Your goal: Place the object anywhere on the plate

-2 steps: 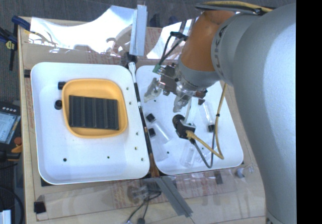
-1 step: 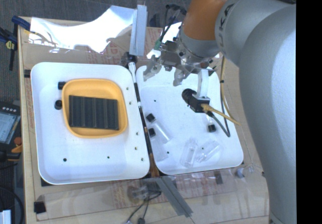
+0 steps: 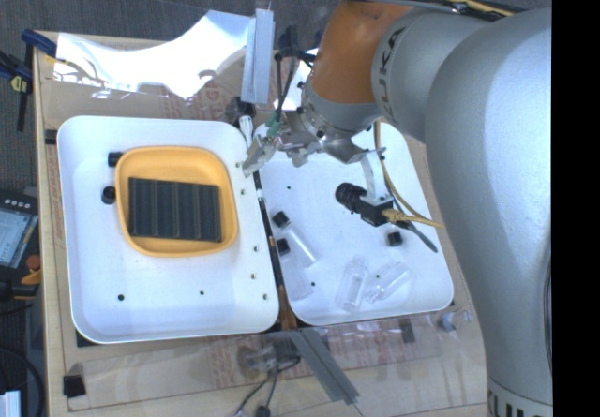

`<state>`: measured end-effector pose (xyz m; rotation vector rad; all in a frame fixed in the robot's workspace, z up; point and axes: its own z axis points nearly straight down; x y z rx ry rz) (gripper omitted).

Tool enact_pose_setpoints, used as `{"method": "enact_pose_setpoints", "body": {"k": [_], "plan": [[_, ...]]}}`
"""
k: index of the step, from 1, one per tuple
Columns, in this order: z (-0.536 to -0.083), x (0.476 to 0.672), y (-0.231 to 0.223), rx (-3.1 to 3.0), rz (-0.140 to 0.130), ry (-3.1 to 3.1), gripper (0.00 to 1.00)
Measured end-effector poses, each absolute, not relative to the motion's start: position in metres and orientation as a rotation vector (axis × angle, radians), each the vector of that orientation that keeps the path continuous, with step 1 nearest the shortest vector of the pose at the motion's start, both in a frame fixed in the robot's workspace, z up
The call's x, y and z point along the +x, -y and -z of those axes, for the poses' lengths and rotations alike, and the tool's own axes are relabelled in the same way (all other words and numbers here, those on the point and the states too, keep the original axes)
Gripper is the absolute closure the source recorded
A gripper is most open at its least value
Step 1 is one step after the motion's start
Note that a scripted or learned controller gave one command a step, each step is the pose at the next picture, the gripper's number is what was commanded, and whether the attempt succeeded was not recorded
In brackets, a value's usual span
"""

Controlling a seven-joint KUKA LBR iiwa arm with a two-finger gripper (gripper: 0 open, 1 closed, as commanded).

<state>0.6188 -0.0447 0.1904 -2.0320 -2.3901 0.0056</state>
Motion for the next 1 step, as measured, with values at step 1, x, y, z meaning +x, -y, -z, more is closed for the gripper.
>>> {"method": "enact_pose_setpoints", "body": {"k": [1], "plan": [[-0.1916,0.6269,-0.0512,-1.982,-0.003,2.436,0.0]]}}
